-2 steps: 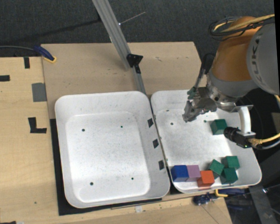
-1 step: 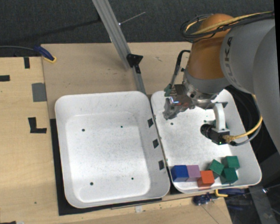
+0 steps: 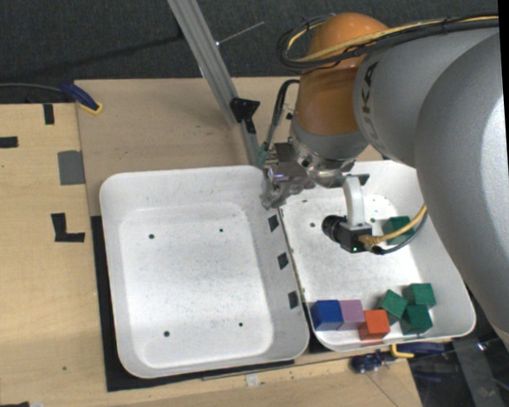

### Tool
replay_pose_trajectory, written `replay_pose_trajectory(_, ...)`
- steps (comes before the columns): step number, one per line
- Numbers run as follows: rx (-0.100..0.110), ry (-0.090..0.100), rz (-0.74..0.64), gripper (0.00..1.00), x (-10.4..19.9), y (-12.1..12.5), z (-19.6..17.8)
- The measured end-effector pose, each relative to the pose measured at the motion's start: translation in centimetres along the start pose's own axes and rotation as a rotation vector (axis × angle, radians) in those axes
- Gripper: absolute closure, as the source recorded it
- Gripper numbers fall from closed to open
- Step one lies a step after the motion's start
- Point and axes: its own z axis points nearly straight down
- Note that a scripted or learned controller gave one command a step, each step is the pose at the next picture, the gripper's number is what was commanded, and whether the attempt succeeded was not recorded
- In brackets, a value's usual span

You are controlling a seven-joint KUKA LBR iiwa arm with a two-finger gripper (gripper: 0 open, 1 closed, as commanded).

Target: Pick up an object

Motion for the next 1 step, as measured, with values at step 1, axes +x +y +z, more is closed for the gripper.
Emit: replay_pose_trajectory(1, -0.001, -0.001, 0.002, 1.0, 4.42, 3.5, 0.65)
